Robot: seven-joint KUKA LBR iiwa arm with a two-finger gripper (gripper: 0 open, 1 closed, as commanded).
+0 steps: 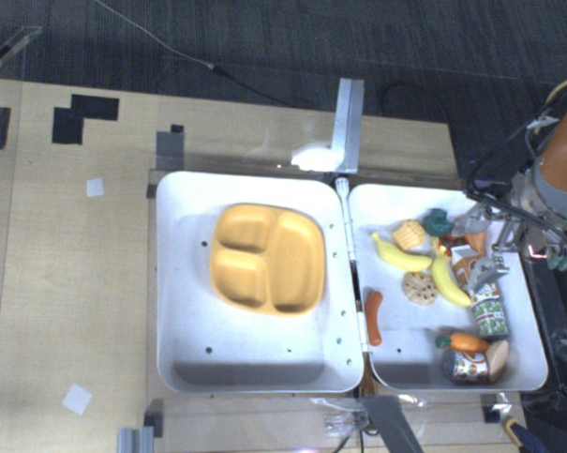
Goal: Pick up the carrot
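Hovering my claw [490, 263], grip state unclear, I needed to descend toward the carrot [466, 342] at six o'clock.

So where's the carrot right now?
The carrot lies in the right bin, near its front right corner, just above a small can and below the green-labelled can.

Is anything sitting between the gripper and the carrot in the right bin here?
Yes. The gripper hangs over the upper right of the right bin, while the carrot lies near the bin's lower right. Between them lies a green-and-white can, with a banana just to its left. The carrot also touches another can below it.
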